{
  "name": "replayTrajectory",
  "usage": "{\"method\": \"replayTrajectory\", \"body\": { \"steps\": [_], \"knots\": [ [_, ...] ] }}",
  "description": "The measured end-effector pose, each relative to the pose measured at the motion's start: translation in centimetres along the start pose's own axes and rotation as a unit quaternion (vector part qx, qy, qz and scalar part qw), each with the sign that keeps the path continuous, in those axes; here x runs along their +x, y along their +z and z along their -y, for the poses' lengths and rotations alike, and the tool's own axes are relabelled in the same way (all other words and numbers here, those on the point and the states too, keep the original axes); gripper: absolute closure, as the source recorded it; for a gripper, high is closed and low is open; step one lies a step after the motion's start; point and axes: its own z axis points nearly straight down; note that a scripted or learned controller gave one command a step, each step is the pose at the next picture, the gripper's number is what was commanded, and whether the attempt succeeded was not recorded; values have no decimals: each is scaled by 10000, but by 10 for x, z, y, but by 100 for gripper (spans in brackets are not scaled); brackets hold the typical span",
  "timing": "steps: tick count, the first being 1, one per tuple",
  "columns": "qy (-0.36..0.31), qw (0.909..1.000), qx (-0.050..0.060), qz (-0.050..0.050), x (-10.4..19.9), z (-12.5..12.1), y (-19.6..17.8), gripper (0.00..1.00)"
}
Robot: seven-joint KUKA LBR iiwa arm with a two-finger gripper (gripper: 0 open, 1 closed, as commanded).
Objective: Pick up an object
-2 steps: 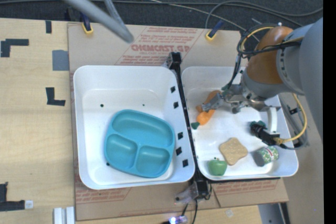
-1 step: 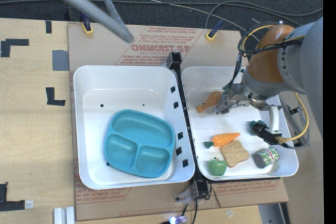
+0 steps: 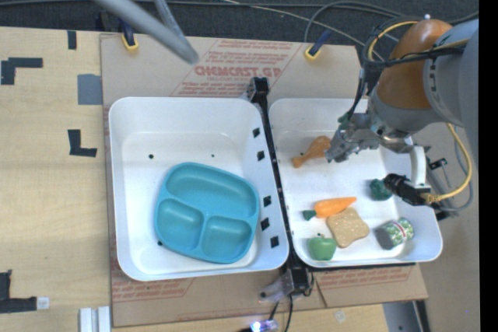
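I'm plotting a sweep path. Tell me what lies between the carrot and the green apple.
In the camera view, only bare white bin floor separates the carrot from the green apple. The bread slice sits just right of that stretch.

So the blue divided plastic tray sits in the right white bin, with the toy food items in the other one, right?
No. The camera view shows the blue divided plastic tray in the left white bin; the toy food items, such as the orange carrot, lie in the right one.

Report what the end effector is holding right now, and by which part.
Cannot be told. The end effector sits low in the right bin, right beside the thick end of the drumstick, but no object shows between its tips.
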Motion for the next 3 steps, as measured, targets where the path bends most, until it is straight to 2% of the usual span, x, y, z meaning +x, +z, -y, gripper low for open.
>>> {"method": "replayTrajectory", "body": {
  "steps": [2, 3],
  "knots": [
    [0, 10000, -7, 1, -1, 2, -83, 100],
    [-11, 10000, 16, 2, 58, 19, -77, 100]
  ]
}}
